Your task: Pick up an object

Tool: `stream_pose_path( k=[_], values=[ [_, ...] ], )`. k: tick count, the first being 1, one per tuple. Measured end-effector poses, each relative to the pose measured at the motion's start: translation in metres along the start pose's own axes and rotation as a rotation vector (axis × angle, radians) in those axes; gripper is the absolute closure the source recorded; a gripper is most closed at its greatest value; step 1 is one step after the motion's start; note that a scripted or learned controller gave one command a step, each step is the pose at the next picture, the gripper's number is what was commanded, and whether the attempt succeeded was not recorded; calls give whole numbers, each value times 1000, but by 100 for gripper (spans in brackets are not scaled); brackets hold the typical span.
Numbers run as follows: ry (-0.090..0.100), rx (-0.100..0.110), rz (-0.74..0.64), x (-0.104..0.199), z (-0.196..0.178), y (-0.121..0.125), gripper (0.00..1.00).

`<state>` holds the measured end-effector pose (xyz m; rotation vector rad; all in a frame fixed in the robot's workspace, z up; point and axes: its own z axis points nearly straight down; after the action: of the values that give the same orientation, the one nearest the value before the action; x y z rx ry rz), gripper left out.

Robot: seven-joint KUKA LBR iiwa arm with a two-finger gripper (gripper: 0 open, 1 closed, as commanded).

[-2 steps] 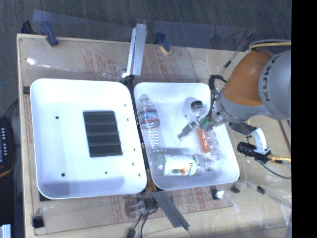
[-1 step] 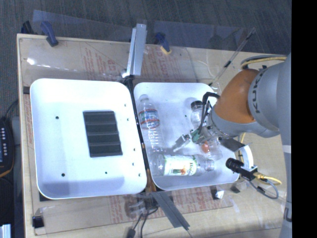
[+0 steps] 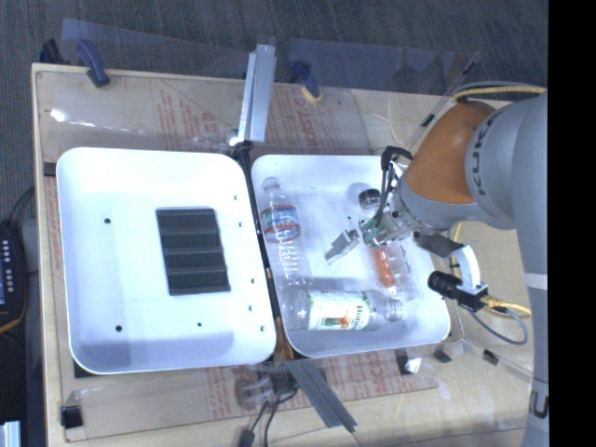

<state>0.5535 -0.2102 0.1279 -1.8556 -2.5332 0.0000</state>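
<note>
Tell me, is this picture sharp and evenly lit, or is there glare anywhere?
Camera view: soft overall, small items look fuzzy. The left bin glows bright white, with a grey shadow along its near edge. The clear bottles in the right bin blend into the white. The claw looks blurred.

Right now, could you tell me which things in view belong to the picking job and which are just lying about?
Belonging to the job:
gripper
upright-lying clear bottle
green-labelled bottle
orange-tinted bottle
right bin

Just lying about:
left bin
black ribbed block
blue clamps
</note>
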Motion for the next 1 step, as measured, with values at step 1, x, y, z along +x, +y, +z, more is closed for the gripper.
stream_pose_path(
  k=[1],
  values=[
    [0,0,-4,0,-10,1,100]
  ],
)
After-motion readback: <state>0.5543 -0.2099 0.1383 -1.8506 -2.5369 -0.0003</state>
